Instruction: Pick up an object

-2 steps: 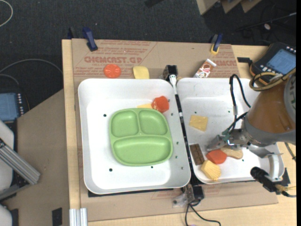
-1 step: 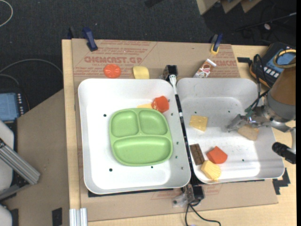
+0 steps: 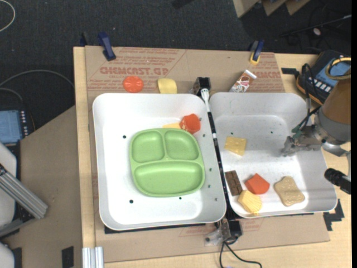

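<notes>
Yellow block [image 3: 235, 145] | left of tool [image 3: 291, 144], apart | tool state unclear

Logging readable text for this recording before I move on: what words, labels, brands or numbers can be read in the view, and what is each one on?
"CHEMCAST. G P": red print, upside-down lettering style, on the brown cardboard sheet under the two white bins.
More red lines on that sheet, above and right of it: too small to read.
Small red-and-white packet behind the right bin: print blurred.
Blue-and-yellow device at the right edge: markings unreadable.
</notes>
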Available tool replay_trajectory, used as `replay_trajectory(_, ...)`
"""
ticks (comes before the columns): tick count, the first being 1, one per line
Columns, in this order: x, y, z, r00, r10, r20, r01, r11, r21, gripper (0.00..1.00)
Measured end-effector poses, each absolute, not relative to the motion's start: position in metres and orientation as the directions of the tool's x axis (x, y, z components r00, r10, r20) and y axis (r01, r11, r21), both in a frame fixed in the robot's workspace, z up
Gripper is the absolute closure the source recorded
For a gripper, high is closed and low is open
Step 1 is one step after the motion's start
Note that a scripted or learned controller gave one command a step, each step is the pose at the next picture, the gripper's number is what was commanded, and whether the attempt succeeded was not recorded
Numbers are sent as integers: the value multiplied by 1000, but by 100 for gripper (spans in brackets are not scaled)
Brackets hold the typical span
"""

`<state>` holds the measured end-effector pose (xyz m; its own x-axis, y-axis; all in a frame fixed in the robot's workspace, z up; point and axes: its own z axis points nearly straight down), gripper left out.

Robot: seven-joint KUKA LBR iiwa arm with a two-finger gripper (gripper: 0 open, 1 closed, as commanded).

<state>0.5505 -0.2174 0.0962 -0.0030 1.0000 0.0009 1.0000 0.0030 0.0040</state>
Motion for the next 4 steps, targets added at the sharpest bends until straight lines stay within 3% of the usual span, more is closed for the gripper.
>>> replay_trajectory(1,501,-156,84,-3,1000,4,1000,3,-5,100)
replay_trajectory(2,503,-160,84,0,1000,0,1000,0,0,0)
replay_trajectory(3,579,-228,209,0,1000,-12,1000,0,20,0)
replay_trajectory(4,671,-215,85,-7,1000,22,1000,7,-8,0)
